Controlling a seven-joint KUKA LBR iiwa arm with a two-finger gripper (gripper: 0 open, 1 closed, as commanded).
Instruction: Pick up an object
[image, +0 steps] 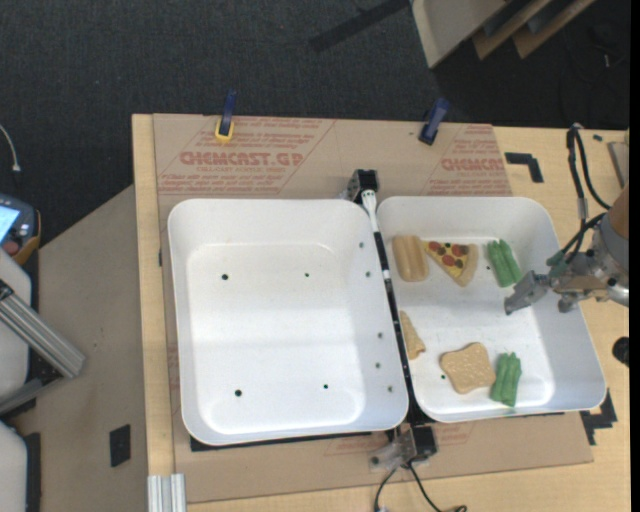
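Toy foods — pizza slice (452, 259), bread slice (467, 367) — are lying in the right bin (570, 345); gripper (540, 292) is hovering at three o'clock, finger state indeterminate.

Bright, even overhead light. The white bins (270, 320) glare slightly, nearly washed out, with soft, faint shadows along their rims. Focus is mildly soft throughout; the dark floor (80, 80) looks grainy.

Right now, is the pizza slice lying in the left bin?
No, the pizza slice lies in the right bin, between a bread roll and a green vegetable.
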